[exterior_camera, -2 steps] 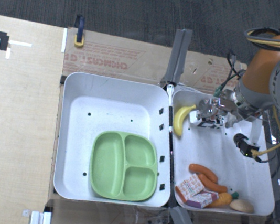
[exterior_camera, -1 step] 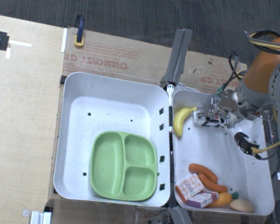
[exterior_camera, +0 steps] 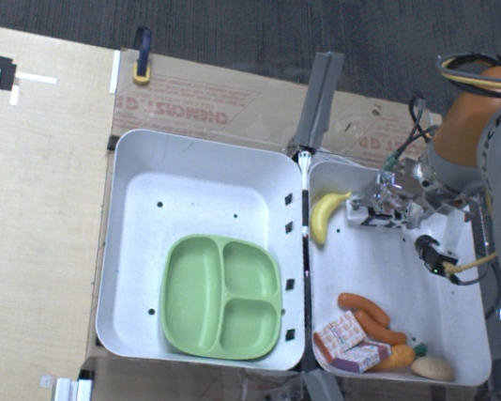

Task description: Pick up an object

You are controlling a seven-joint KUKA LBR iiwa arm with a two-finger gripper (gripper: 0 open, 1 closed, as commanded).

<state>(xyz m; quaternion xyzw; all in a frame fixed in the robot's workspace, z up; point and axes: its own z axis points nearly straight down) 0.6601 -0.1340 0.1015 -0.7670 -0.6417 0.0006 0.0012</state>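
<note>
Divided plate (exterior_camera: 223, 297) in the left bin (exterior_camera: 133, 223); banana (exterior_camera: 325, 214) and sausages (exterior_camera: 370, 318) in the right bin (exterior_camera: 461, 306).

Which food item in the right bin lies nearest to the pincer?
The yellow banana, just left of the pincer; the other foods lie clustered at the bin's near end.

Wooden bench (exterior_camera: 32, 196) with 2 white bins (exterior_camera: 133, 223), cardboard sheet (exterior_camera: 219, 104).
</note>
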